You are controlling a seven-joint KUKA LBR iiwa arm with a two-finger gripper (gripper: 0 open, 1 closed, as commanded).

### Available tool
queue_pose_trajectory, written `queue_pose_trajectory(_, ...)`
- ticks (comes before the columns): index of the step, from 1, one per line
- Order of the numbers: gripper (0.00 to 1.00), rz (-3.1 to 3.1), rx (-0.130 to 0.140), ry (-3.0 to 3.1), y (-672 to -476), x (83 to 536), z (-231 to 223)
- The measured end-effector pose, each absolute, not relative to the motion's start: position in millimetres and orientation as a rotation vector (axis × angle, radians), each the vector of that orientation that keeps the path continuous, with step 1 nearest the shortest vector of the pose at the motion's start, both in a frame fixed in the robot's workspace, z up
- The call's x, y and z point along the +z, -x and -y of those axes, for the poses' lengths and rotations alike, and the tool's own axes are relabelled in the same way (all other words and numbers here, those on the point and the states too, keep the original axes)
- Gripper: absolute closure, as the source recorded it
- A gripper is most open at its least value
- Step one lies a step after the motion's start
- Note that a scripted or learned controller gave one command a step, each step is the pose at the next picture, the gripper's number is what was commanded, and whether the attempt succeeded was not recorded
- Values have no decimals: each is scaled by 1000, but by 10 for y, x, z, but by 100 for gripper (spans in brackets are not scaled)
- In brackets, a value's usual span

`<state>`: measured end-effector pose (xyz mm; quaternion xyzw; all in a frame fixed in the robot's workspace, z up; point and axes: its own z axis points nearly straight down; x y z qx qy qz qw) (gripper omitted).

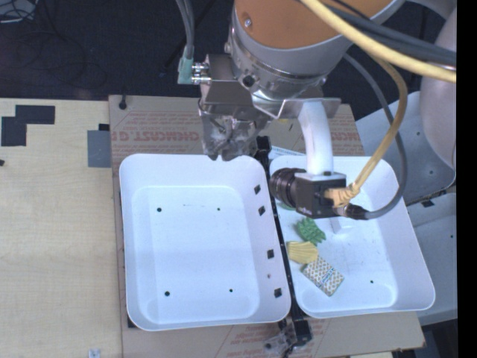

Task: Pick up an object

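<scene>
Bench (52,237) w/ cardboard sheet (160,129), 2 white bins: left bin (134,200), right bin (406,274)

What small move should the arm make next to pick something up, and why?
Probably shift the gripper toward the right bin. It sits over the far rim of the left bin, while the green piece, yellow piece and patterned block lie in the right one.

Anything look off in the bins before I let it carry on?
Nothing stands out. The green piece, yellow piece and patterned block lie bunched together in the right bin, near the divider; nothing spilled or damaged.
</scene>
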<state>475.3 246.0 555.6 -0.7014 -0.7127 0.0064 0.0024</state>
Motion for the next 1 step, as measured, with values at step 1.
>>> queue_pose_trajectory(1,100,2241,28,2192,-4754,5644,-2467)
